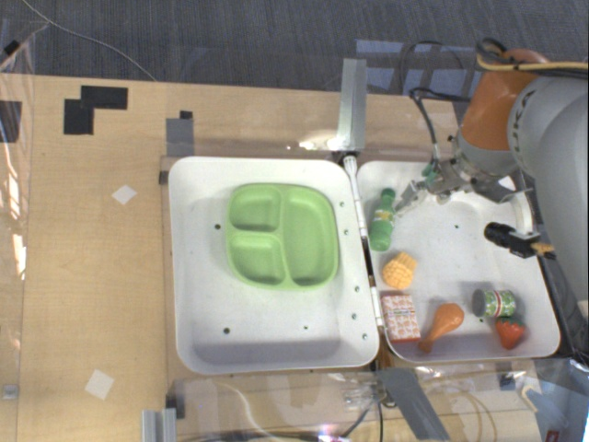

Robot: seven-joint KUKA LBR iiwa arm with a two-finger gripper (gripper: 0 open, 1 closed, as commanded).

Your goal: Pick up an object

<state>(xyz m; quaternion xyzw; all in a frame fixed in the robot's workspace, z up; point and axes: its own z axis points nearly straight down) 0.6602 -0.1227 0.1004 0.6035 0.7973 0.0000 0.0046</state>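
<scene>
1. Nearest the camera, along the front wall of the right bin [543,343], four things are lying in a row: one pink-and-white snack packet [399,316], one brown drumstick [443,324] just beside it, one small can with a green label [494,302] tipped on its side, and one red strawberry [510,333] just in front of the can.
2. A little further back in the same bin, one yellow corn cob [398,270] is sitting near the divider, just behind the packet.
3. Beyond the corn, one green bottle [381,218] is lying lengthwise against the divider, its cap pointing away from the camera. That is making six loose objects in the right bin, any of them a candidate for picking.
4. In the left bin [198,339], one green tray with three compartments [281,235] is resting near the middle, well apart from the other items.
5. Two white bins are sitting side by side on the desk [83,274].
6. Farthest back, my end effector [440,180] is hanging over the rear of the right bin, near the bottle's cap but apart from it. I cannot tell how wide it is set, and I am seeing nothing between its tips.
</scene>
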